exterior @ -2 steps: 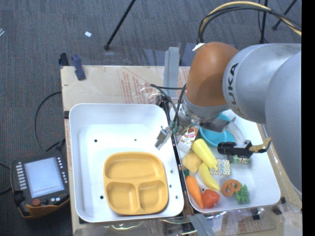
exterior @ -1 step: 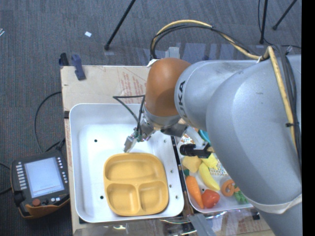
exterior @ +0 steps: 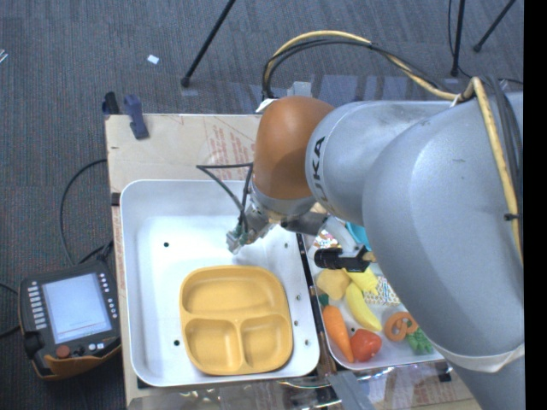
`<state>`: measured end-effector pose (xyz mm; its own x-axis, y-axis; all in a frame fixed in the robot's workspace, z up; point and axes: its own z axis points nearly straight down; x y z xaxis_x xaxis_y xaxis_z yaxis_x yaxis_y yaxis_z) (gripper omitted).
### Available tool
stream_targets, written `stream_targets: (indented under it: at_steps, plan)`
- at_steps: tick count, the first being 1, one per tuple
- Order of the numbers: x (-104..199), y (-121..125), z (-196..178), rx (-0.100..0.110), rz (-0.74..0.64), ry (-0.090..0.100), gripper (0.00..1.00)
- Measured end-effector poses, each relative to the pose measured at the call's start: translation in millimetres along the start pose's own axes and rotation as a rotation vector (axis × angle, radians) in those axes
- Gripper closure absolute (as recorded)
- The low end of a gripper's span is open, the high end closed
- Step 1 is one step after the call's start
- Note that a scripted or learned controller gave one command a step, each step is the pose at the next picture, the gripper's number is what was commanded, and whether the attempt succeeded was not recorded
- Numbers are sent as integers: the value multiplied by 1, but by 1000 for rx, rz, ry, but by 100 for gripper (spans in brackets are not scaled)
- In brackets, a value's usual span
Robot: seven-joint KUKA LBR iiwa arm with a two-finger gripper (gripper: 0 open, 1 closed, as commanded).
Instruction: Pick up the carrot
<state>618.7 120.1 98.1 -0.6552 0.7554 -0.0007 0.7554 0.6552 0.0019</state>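
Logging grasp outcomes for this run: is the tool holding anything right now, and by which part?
Nothing is seen in the tool; the orange toy carrot lies in the right white bin.

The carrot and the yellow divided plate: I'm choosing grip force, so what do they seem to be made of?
The carrot looks like moulded plastic toy food: an even orange, smooth body with a soft sheen. It could be rubbery; the view leaves that open. The yellow divided plate looks like hard plastic with a matte-to-satin finish: one uniform colour and rounded moulded ridges between its three compartments.
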Motion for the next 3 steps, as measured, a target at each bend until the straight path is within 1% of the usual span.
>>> stream_targets:
  at_steps: [1, 2, 3]
  plan:
    - [15, -23, 4, -31, -380, -29, 100]
    - [54, -58, 7, -5, -768, -2, 100]
    - [70, -84, -14, 1, -517, 2, 100]
